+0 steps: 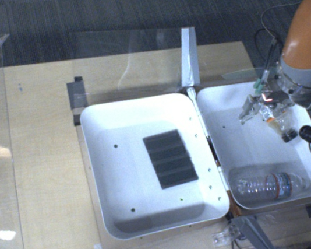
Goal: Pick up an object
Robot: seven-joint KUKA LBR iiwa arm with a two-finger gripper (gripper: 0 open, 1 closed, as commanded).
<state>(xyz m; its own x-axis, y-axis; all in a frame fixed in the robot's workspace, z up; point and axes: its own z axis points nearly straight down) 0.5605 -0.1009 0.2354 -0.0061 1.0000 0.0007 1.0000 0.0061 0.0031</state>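
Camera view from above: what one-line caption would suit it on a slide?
Grey-and-orange arm poised over the right bin holding a clear plastic bottle; dark ridged block in the left bin.

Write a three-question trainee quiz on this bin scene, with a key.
1. True or false: the clear plastic bottle lies on its side in the right bin.
2. Which bin holds the black ribbed block? A left, B right.
3. Fill in: the gripper is above the ___ bin.

Key: 1 true. 2 A, the left bin. 3 right.
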